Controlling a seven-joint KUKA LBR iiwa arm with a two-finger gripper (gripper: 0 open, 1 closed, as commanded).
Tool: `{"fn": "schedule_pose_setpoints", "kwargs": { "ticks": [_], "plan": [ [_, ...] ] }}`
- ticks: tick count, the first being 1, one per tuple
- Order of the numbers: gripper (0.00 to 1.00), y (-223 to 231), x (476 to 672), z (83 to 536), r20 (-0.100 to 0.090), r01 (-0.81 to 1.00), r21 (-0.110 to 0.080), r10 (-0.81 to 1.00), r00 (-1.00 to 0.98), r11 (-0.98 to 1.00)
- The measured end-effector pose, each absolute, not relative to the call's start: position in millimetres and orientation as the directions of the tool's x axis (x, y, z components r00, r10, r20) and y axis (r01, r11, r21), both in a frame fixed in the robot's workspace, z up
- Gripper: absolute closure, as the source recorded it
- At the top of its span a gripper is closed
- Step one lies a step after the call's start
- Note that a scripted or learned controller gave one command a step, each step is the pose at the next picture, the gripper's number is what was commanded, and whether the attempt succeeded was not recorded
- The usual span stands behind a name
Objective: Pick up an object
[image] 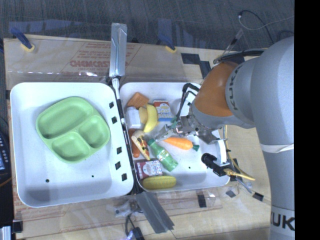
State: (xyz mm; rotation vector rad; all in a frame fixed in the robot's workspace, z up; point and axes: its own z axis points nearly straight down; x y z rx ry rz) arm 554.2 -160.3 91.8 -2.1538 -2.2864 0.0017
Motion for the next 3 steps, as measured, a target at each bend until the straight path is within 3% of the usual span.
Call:
{"fn": "schedule_pose_setpoints", "kwargs": {
  "ticks": [1, 2, 3],
  "plan": [
    [0.00, -198.1, 533.1, 196.4, -0.001, 0.963, 0.000, 0.963, -0.268, 0.268],
    [0.00, -209.6, 530.3, 92.6, -0.001, 0.935, 0.001, 0.935, -0.356, 0.356],
    [1.00, -209.8, 530.2, 102.1, -0.001, 0.933, 0.000, 0.933, -0.359, 0.359]
  ]
}}
